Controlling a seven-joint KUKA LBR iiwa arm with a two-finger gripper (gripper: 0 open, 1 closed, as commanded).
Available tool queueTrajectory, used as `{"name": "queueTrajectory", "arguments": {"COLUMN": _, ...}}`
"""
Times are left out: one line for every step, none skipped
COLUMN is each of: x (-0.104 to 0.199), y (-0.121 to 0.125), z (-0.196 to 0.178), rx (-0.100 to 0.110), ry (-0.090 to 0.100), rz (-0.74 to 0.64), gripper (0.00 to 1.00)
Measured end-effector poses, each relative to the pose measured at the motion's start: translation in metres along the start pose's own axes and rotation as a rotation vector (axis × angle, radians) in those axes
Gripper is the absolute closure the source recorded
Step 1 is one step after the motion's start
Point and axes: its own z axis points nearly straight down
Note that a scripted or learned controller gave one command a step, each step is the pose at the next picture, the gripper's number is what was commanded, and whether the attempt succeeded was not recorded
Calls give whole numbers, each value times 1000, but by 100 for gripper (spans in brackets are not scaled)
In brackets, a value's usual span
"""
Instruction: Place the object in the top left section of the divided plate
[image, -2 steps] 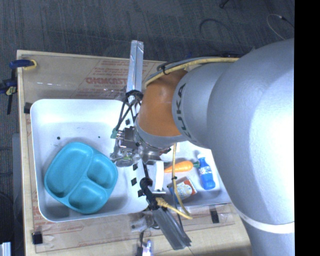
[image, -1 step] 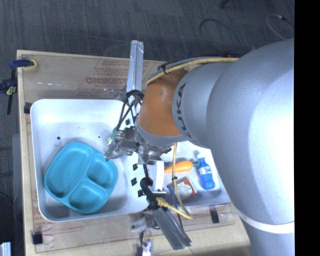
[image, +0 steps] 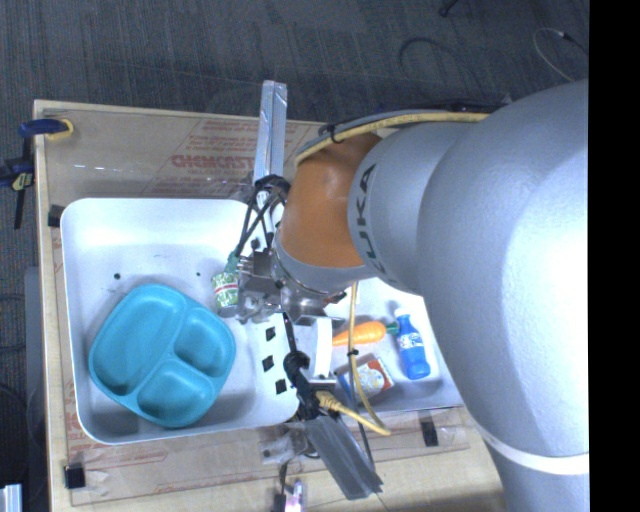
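Teal divided plate (image: 160, 355) low in the left white bin (image: 130, 225), three sections, tilted so its large section faces up-left; no writing seen on it.

Grey arm (image: 480, 250) in from the right, orange band (image: 320, 215) above the wrist, dark letters "KUKA" running along the grey shell beside that band, first letter partly turned away. Faint red print (image: 215, 160) on the clear sheet over the desk (image: 150, 130), repeated in rows, too washed out to read with certainty. Black-and-white square marks (image: 272, 355) down the wrist's white strip.

Small green-and-white object (image: 227, 290) at the tip of the jaws, over the left bin, just beside the plate's upper right rim and apart from its sections. Green pattern on a white label, lettering too small to read. Right side covered by the jaws and dark cables; long axis and heading not clear enough to state. Jaws mostly lost under the wrist and cabling: wide, narrow or clamped, cannot tell.

Right bin (image: 440, 400) largely covered by the arm. Visible there: orange carrot (image: 362, 333), blue bottle (image: 411, 348) with a pale unreadable label, red-and-white packet (image: 370, 378).
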Motion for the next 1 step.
{"name": "queueTrajectory", "arguments": {"x": 8, "y": -31, "z": -27, "rx": -3, "ry": 3, "rz": 531, "gripper": 100}}
